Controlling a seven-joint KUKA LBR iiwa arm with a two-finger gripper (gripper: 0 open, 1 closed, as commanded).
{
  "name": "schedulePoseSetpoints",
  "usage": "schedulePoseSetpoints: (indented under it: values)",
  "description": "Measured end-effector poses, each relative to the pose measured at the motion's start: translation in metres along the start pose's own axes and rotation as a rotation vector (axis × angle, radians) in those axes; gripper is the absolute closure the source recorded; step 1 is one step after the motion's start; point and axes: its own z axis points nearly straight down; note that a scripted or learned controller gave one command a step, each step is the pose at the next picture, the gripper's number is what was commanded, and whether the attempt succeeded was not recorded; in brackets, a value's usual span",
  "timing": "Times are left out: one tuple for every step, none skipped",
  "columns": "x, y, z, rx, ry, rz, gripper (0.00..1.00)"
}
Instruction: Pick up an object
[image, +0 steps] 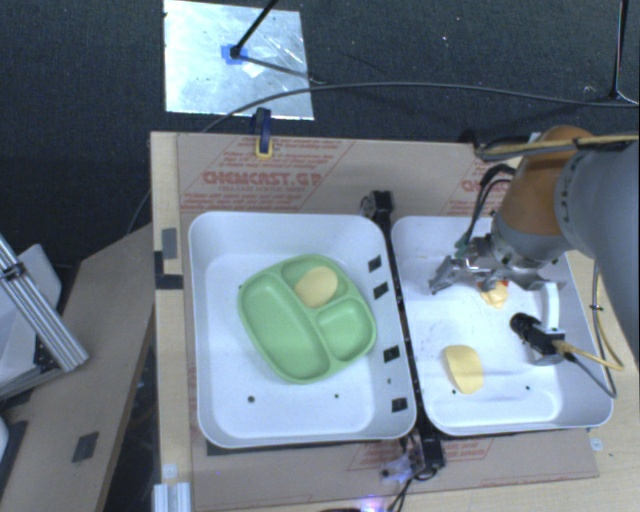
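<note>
My gripper (468, 274) hangs low over the upper part of the right bin (580, 400), with the arm coming in from the right. A small yellow-orange piece (494, 295) lies just beneath and to the right of it, partly hidden by the gripper. A pale yellow oval object (463, 367) rests on the floor of the same bin, nearer the front and apart from the gripper. In the left bin (215, 400) a green divided plate (290, 340) carries another yellow object (318, 286) in its upper compartment.
A black divider with clips (392, 300) runs between the two bins. Both bins sit on a cardboard sheet (250, 175) with a blue clamp (262, 130) at its back edge. A metal frame (35, 310) stands at the far left.
</note>
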Motion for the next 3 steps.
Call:
schedulePoseSetpoints:
  values:
    - [0.0, 0.001, -0.011, -0.002, 0.0, 0.001, 1.0]
    - [0.006, 0.009, -0.059, -0.002, 0.0, -0.004, 1.0]
    - [0.004, 0.01, -0.12, -0.001, 0.0, -0.005, 1.0]
